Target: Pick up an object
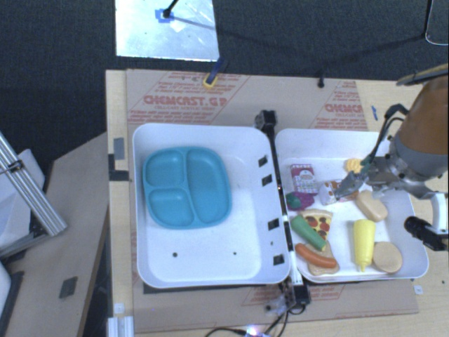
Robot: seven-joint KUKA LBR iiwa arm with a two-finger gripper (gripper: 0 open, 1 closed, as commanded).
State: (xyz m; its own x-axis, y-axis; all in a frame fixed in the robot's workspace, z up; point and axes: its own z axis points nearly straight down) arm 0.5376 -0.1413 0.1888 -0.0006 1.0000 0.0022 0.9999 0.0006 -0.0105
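At centre-right of the frame the gripper (342, 188) hangs low in the right bin (421, 262) — whether it grips, I cannot tell. The bread roll (370, 206) lies just right of it, long axis slanting down-right.

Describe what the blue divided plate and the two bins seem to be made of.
Blue divided plate: likely moulded plastic, matte, uniform colour with soft rounded ridges. Left bin and right bin: probably thin formed plastic, smooth white, with rounded corners and faint sheen.

Arm (426, 135) cut off at the right edge; gripper (344, 188) fingertips (blurred) too small to read
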